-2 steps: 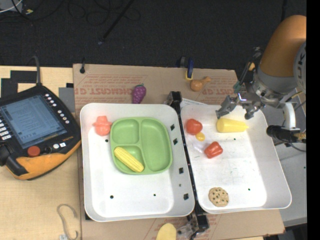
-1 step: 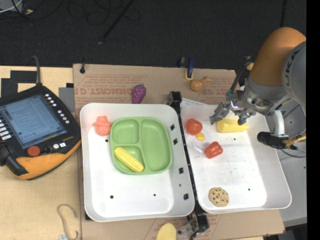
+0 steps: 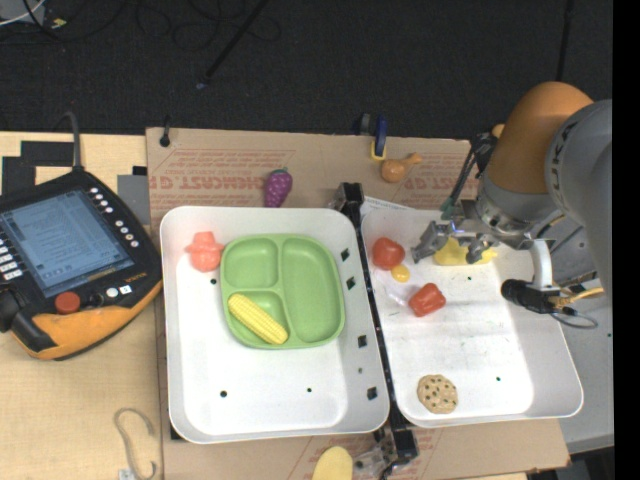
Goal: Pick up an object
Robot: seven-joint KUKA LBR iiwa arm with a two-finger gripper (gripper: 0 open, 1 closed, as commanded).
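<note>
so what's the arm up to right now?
The arm's gripper is down at the back of the right bin, over a yellow object; a grasp can't be confirmed. Loose in that bin: a red tomato, a red pepper and a cookie. The left bin holds a green divided plate with corn.

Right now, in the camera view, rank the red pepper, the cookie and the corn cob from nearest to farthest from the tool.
Measured from the tool, at the far side of the right bin:
1. Red pepper, right bin, just in front of the tool and a little left.
2. Cookie, near edge of the right bin.
3. Corn cob, in the green tray in the left bin.
</note>
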